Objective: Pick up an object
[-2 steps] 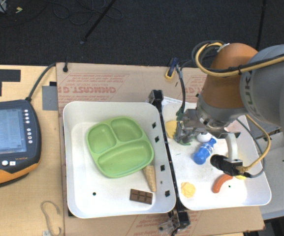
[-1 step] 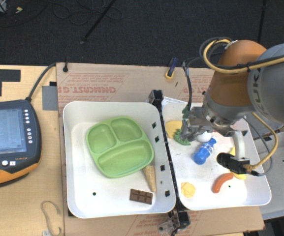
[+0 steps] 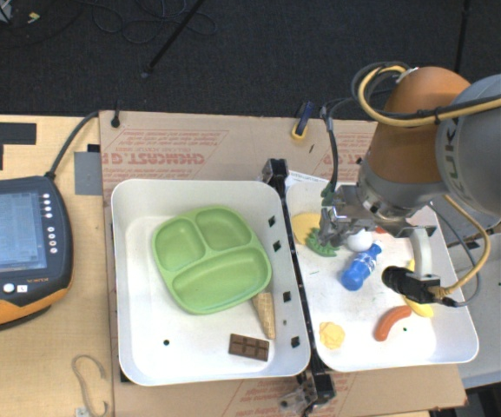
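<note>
White bins (image 3: 128, 233): 2. Left: 1 green plate (image 3: 211, 259), 1 chocolate bar (image 3: 249, 347). Gripper (image 3: 332, 228) state unclear.

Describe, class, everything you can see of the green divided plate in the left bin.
The green plate is a pale green, plastic-looking tray with rounded corners and three compartments: two small, one long. It lies flat and turned at an angle on the floor of the left bin. A cone-shaped toy lies at its lower right edge.

Claw (image 3: 332, 226) low in right bin (image 3: 458, 341), over green toy (image 3: 323, 247), beside blue bottle (image 3: 360, 268)
</note>
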Available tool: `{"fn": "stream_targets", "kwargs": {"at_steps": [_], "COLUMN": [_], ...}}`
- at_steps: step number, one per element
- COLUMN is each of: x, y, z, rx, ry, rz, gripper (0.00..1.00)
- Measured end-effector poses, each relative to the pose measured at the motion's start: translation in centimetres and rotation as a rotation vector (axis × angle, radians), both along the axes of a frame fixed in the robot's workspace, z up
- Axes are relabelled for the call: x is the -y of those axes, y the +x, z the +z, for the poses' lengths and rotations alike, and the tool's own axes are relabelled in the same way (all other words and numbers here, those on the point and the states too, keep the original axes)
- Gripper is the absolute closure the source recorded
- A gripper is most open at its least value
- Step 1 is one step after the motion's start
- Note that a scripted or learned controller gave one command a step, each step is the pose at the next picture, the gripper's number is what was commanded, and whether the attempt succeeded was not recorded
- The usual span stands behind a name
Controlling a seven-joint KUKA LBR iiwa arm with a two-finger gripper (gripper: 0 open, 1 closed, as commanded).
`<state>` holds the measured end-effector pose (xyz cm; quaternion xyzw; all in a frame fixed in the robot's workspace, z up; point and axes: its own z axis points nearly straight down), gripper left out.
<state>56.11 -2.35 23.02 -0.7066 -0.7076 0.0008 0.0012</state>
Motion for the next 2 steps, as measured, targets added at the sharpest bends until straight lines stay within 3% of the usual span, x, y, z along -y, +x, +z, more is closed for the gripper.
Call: {"fn": "stream_targets", "kwargs": {"at_steps": [2], "x": [-0.99], "y": [0.50], "z": [-1.04], "rx": [-0.001], "ry": [0.000], "rz": [-0.001], "gripper": [1.00]}}
